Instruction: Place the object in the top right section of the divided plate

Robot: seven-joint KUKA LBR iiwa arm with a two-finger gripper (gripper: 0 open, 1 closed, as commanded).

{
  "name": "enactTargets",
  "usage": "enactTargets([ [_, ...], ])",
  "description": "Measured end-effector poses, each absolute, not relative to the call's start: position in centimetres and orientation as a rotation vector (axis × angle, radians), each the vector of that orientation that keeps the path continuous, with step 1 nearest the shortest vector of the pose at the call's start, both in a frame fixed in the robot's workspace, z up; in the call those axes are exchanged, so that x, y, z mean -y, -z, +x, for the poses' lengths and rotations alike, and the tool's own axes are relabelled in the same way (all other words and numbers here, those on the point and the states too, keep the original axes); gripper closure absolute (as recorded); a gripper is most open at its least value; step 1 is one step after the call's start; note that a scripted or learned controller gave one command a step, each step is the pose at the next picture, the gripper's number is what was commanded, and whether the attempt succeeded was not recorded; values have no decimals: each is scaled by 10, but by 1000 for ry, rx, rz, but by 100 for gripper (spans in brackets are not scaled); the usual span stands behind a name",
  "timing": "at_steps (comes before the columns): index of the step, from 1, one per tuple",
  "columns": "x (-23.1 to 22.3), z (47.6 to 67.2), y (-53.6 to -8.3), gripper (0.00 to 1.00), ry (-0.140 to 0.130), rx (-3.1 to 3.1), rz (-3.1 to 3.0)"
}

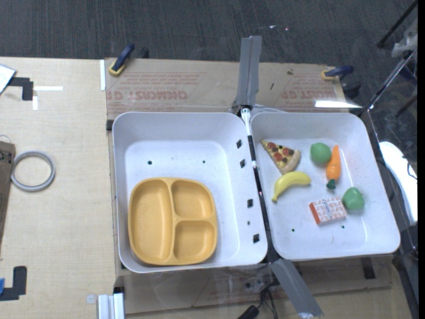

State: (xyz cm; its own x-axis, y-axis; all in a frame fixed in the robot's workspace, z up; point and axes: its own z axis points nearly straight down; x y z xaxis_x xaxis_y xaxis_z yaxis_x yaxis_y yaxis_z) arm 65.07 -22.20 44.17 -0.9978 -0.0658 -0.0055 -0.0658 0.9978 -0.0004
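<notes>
The yellow plastic divided plate (pixel 151 219) lies in the left white bin (pixel 133 138), and its top right section holds nothing. The small toy foods, among them a yellow banana (pixel 291 183), lie in the right white bin (pixel 372 238). I judge the picking step comes first.

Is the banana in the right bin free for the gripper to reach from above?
Probably yes. The banana lies apart from the pizza slice and the carton, with nothing covering it.

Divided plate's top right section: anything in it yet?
Empty. The divided plate shows bare yellow in its top right section, inside the left bin.
</notes>
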Motion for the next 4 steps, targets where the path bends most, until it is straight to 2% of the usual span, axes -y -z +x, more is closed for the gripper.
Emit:
enactTargets([
  [1, 177, 661, -440, 0, -1, -3133, 209],
  [2, 179, 662, -448, 100, -2, -3129, 213],
  [3, 222, 632, -349, 100, -1, -3135, -162],
  [4, 221, 646, -261, 100, -2, -3081, -596],
])
